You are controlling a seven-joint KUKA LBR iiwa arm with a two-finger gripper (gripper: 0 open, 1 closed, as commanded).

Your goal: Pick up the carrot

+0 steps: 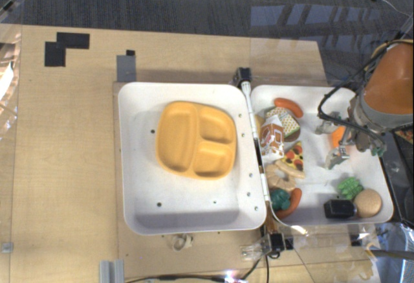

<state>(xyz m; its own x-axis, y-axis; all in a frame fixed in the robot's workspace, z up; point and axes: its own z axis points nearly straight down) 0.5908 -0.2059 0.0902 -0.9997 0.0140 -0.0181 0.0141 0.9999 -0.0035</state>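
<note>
Gripper over right bin, at 3 o'clock of view. Carrot sits between its fingers, gripped, orange showing at 11 o'clock of fingertips. Yellow divided tray in left bin.

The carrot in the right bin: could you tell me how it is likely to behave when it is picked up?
The carrot looks like a small toy with a smooth, tapered shape, so it is probably light and stiff, though it may slip. Being rounded, it could roll if nudged across the right bin. The gripper sits right by it, hiding part of it.
</note>
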